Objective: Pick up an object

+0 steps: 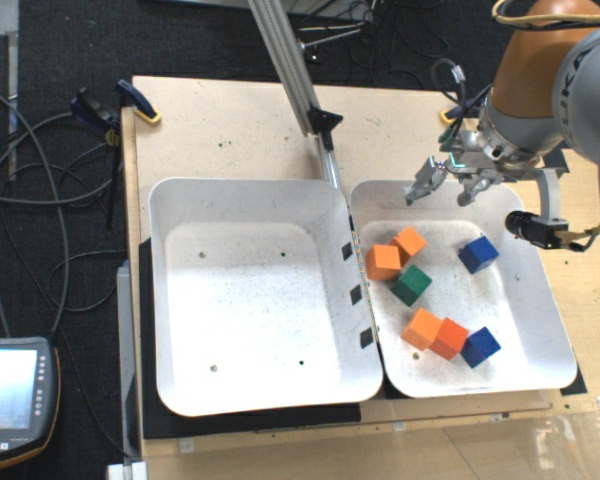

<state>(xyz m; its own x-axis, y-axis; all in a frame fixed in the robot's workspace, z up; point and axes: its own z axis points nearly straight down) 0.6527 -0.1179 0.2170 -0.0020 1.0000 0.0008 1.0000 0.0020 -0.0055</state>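
Note:
My gripper hangs over the back edge of the right bin, its two fingers spread open with nothing between them. Below it in that bin lie several blocks. Two orange cubes sit close together with a green cube just in front of them. A blue cube lies to the right. Nearer the front, an orange block and a red-orange block touch a second blue cube.
The left bin sits beside the right one on the wooden bench. A slanted metal pole rises from between the bins at the back. A blue and yellow clamp grips the bench's back left corner.

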